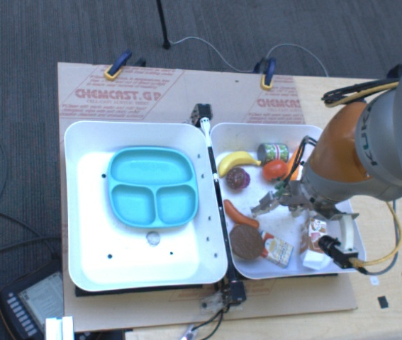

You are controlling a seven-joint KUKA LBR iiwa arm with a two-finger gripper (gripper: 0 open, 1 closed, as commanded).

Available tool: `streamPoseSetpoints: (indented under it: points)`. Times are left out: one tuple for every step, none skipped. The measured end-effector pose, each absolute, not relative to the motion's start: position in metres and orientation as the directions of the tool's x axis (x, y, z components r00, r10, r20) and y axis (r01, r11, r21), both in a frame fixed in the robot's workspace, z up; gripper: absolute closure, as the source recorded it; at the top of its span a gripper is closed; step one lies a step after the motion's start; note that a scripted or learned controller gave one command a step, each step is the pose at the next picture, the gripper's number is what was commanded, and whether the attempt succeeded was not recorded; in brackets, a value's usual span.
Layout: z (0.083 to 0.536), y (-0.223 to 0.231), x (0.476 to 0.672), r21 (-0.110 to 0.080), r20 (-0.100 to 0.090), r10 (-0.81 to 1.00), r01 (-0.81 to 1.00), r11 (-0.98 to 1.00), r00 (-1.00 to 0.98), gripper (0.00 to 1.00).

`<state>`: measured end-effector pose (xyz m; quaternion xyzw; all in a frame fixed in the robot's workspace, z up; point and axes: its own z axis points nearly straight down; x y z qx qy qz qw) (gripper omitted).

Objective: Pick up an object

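My gripper [286,208] hangs low over the middle of the right bin [218,190], on the grey arm with its orange band [335,147]. Its two grey fingers [264,205] look spread apart, open, with nothing between them. Just above it lie a red tomato [275,169] and a green can [274,151]. A yellow banana [236,161] and a dark purple plum [238,179] sit to the upper left. A red sausage [240,214], a brown round patty [247,243] and a small printed packet [280,251] lie to the lower left. The arm covers part of the bin's right side.
A white carton [317,245] lies at the right bin's lower right, under the wrist. A thin orange stick [298,159] leans beside the tomato. The left bin [94,261] holds a blue divided plate [153,188]. Clamps [118,64] hold the cardboard base at the back.
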<state>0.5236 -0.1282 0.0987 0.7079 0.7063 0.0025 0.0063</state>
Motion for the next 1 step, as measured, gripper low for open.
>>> streamPoseSetpoints:
  points:
    - [0.1081, -0.1282, 0.5237, 0.012, -0.005, 1.0, 1.0, -0.002, 0.002, 1.0]
